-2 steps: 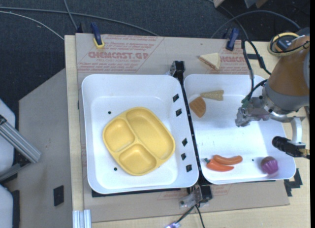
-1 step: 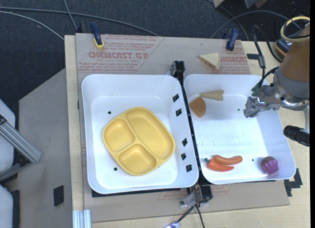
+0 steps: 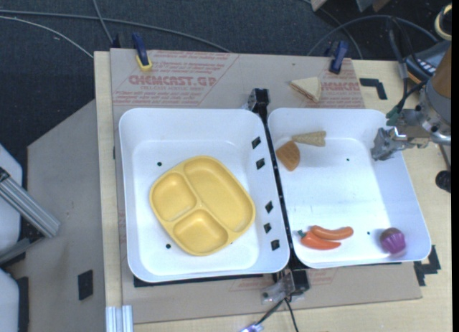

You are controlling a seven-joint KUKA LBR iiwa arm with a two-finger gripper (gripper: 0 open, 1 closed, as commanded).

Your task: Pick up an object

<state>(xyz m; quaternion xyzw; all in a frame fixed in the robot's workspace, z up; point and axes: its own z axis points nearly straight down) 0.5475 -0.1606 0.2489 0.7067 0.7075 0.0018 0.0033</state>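
I count two shallow white plastic bins (image 3: 136, 180) side by side. In the left one lies one yellow three-compartment plastic tray (image 3: 202, 205). The right one holds five small toy foods — one round brown bun (image 3: 288, 155), one tan wedge (image 3: 310, 138), one orange sausage (image 3: 330, 233), one red-orange carrot (image 3: 319, 243), one purple round piece (image 3: 392, 239). Two blue clamps (image 3: 140, 51) grip the board — and one sandwich wedge (image 3: 307, 88) sits on it.

Both bins (image 3: 136, 180) under me are white. A yellow divided plate (image 3: 202, 204) lies in the left one. In the right one I see a brown bun (image 3: 288, 155), a tan wedge (image 3: 310, 138), an orange-red sausage (image 3: 331, 233) over an orange carrot (image 3: 319, 243), and a purple ball (image 3: 392, 240). The cardboard (image 3: 179, 79) carries red lettering, with blue clamps (image 3: 140, 49) on it. My jaws (image 3: 385, 144) are grey metal.
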